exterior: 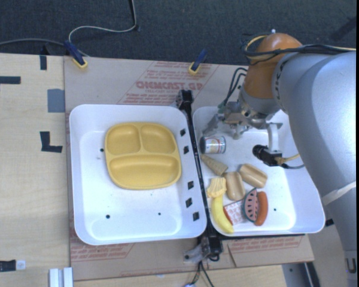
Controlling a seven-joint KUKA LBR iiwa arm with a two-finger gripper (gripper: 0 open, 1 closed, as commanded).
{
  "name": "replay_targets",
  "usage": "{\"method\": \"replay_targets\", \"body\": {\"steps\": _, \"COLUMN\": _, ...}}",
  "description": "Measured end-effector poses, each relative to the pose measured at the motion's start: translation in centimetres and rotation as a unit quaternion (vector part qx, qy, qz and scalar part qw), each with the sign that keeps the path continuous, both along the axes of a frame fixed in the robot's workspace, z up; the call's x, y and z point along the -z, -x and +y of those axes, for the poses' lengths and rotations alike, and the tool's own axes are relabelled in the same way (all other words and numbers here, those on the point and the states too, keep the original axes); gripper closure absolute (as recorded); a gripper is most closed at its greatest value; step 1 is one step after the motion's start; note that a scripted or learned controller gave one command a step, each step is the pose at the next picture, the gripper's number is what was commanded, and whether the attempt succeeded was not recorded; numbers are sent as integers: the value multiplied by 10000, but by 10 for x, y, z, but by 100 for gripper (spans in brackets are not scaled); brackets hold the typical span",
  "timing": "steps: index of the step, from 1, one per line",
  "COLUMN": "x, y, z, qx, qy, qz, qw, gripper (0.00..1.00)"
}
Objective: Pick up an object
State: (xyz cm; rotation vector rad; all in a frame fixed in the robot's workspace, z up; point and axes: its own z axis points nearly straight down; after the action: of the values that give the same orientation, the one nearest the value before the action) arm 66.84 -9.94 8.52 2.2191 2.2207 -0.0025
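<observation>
Gripper (pixel 227 123) low in right white bin (pixel 299 217), just above small silver can (pixel 214 144); jaws' state unclear. Risk: round can rolls aside, grasp misses.

The brown sheet (pixel 161 85) under the bins bears red "CHEMCAST" print.

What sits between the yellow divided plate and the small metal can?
In the camera view, the two bins' adjoining rims, with black clips along them, lie between the yellow plate and the can. Otherwise it is bare white bin floor.
</observation>
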Motion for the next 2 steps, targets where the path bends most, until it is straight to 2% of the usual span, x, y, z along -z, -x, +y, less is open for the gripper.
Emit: {"method": "replay_targets", "body": {"steps": 2, "x": 0, "y": 0, "z": 4, "qx": 3, "qy": 4, "qz": 1, "qw": 10000, "gripper": 0}}
